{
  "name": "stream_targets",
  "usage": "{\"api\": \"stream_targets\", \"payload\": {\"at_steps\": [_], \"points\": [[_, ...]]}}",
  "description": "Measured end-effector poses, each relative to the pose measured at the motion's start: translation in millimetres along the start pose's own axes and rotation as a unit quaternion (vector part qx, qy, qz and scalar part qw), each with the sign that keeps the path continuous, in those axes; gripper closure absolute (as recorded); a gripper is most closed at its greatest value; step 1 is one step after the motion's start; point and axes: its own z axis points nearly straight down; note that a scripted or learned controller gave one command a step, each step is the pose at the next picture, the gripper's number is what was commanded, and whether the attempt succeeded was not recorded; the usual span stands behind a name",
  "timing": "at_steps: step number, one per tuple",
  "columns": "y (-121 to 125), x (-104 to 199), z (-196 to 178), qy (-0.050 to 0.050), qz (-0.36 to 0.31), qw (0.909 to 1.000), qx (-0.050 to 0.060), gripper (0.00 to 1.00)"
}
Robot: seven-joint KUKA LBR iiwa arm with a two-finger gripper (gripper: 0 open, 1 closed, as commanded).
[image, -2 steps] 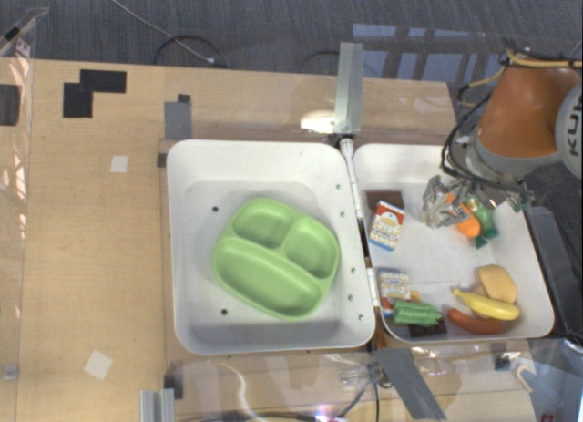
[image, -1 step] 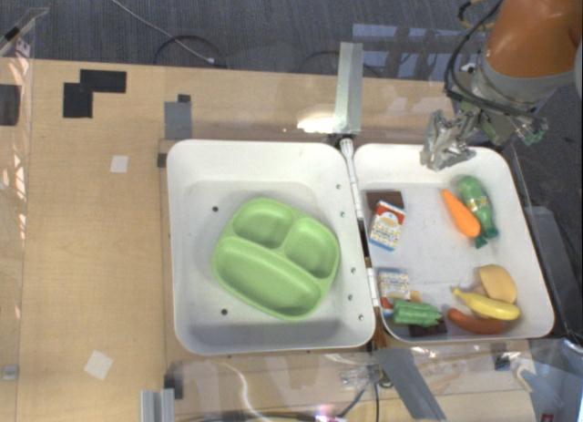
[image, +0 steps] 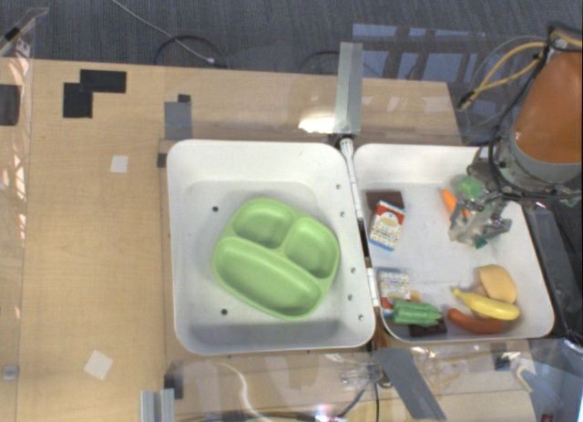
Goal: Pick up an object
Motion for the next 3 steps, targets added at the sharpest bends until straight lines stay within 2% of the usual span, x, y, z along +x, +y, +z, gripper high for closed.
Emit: {"api": "stream_targets", "payload": {"at_steps": [1, 2, 3], "points": [[20.8, 34.1, 106.5, -0.001, -0.012, 0.9999, 0.003, 1.0], [-48.9, 19.0, 113.3, -0.003, 0.071, 0.9975, 0.005, 1.0], [-48.0, 19.5, 114.5, -0.002, 0.071, 0.9975, 0.004, 0.0]]}}
